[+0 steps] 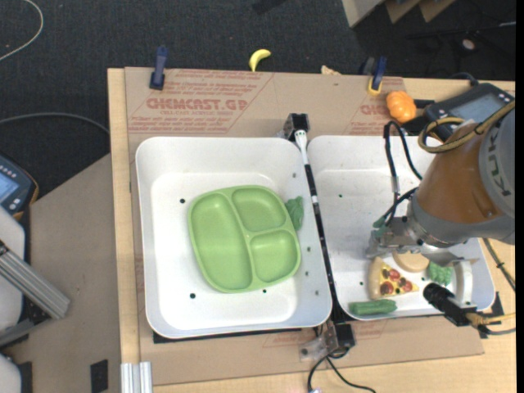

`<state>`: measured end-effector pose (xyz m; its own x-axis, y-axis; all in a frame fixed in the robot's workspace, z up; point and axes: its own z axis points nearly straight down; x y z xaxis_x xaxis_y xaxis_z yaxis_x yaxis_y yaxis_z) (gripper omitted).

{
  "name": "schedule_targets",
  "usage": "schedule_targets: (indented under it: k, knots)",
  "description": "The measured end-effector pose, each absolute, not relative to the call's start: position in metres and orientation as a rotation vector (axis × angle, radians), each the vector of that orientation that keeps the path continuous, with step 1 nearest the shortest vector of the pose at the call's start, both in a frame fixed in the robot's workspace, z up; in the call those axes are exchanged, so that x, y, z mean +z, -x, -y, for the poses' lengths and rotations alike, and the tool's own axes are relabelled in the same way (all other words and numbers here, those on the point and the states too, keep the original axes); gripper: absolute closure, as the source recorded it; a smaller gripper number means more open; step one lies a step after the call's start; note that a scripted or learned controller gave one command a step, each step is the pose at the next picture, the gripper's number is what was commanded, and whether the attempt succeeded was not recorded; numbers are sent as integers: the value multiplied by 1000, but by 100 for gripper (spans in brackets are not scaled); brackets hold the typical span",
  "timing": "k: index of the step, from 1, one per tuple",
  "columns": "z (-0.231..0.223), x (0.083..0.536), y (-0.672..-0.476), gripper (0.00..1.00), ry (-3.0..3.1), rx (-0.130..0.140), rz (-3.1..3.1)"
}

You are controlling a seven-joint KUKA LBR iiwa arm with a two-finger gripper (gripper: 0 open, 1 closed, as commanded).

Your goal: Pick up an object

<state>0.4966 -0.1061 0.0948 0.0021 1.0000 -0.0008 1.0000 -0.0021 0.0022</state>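
Cardboard-topped bench [205, 105] is bearing both bins. I am hovering my gripper [399, 244] over the pizza slice [391, 282], right bin [352, 187]; finger state: cannot tell. Descending straight should help.

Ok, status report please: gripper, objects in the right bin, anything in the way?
Gripper low in right bin, above pizza slice. Nothing seen held. Green pod at front edge. Left bin: green tray.

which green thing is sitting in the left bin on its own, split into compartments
The green plate, a three-compartment tray in the left bin. The other green pieces are small toys: one at the plate's right edge, the others in the right bin.
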Motion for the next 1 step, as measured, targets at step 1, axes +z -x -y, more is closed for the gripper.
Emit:
schedule_targets:
  k: [1]
  knots:
    - [156, 85, -478, 100, -2226, -2, -2217]
